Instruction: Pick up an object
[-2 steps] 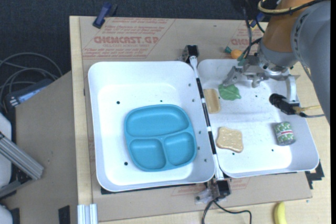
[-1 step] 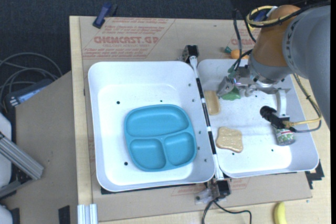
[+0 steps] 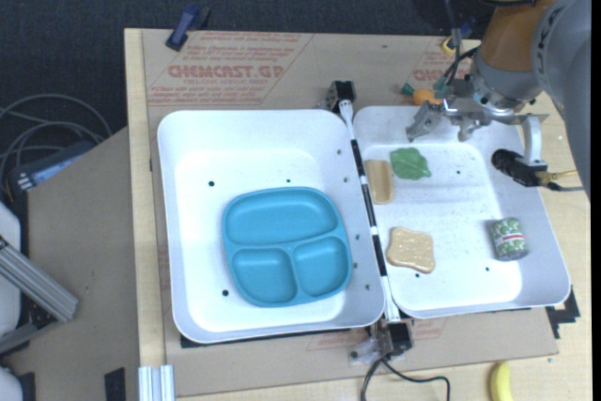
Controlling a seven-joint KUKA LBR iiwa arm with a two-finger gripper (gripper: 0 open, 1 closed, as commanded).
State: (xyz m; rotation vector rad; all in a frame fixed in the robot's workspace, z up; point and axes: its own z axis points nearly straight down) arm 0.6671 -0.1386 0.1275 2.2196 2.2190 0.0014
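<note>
The right bin point(image 3: 556, 269) serves as the anchor here. The gripper point(image 3: 441, 128) hangs over its far edge, near the middle of that edge. Its two fingers point(image 3: 417, 126) are spread apart with nothing between them. The grey arm point(image 3: 526, 23) with its orange band comes in from beyond the bin's far right corner.

Four loose things lie inside the right bin, none touched by the gripper. A green lettuce leaf point(image 3: 410, 163) lies in its far half, closest to the fingertips and just short of them. A tan bread piece point(image 3: 378, 180) rests against its left wall. A toast slice point(image 3: 411, 250) lies flat in its near left part, apart from the wall. A small can with a green label point(image 3: 508, 239) sits near its right wall.

Touching the right bin's left wall stands the left bin point(image 3: 174, 202), which holds a blue three-compartment plate point(image 3: 282, 244).
</note>
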